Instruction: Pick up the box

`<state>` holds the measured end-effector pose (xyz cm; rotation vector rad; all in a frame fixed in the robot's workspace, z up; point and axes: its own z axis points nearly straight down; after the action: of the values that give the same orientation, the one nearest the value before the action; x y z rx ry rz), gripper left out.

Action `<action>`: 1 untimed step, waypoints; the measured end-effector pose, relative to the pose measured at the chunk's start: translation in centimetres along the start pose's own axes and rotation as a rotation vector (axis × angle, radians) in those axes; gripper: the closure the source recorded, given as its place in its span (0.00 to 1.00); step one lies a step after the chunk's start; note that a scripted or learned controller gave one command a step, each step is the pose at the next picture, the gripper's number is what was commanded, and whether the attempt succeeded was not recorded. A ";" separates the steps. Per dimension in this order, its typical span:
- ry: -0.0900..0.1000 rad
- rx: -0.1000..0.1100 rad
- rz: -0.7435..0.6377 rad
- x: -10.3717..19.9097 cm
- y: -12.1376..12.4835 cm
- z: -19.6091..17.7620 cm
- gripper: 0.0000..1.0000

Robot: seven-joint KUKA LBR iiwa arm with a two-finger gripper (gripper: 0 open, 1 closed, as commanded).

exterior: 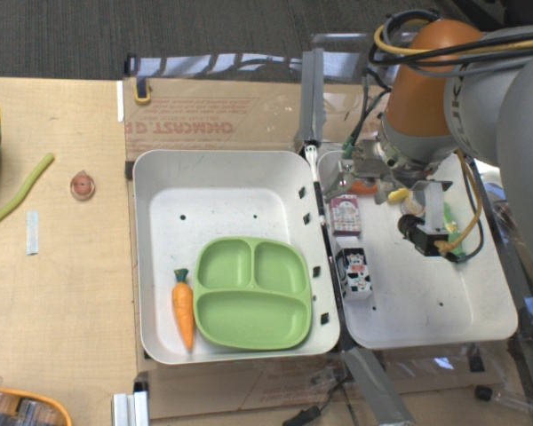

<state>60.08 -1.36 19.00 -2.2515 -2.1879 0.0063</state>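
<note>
We count two white bins: the left bin (151, 238) and the right bin (444, 318). In the left one we see one green divided tray (253, 293) and one carrot (183, 311). Along the right bin's left edge we count two small boxes, a pink box (345, 215) and a black-and-white box (355, 272).

- arm (502, 78): grey, smooth rounded shell
- orange band (431, 56), domed, above wrist
- yellow + black cables (400, 34) looped over band
- wrist (409, 153): metal-grey w/ thin wires, yellow-green bits lower down
</note>
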 end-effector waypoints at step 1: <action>0.000 -0.001 -0.114 -3.5 -1.8 -0.1 0.00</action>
<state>58.19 -4.85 19.07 -2.1237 -2.3131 0.0047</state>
